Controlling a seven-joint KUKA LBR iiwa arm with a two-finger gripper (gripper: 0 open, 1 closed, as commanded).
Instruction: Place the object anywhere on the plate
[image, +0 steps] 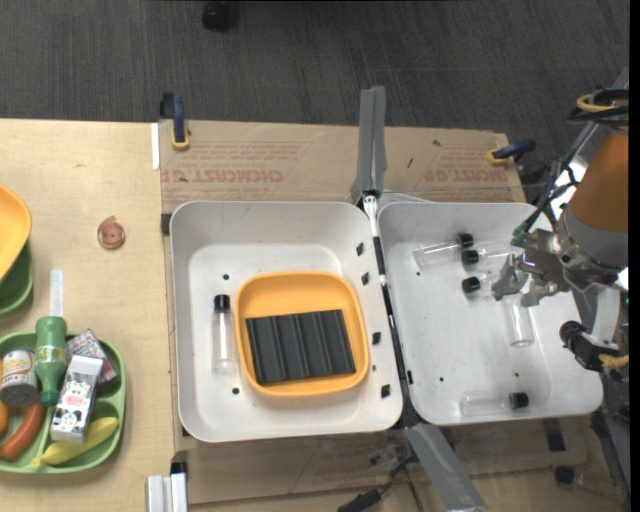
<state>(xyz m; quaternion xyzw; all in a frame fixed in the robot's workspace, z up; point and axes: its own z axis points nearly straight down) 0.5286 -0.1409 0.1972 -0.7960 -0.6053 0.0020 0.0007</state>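
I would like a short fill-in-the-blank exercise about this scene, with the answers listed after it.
1. The orange plate lies in the ___ bin.
2. A ribbed ___ rectangular object lies on the plate.
3. The clear vial beside the plate has a ___ cap.
4. The gripper is over the ___ bin.

Answers: left; black; black; right

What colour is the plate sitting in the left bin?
The plate is orange-yellow, carrying a dark ridged slab; the camera view shows it clearly.
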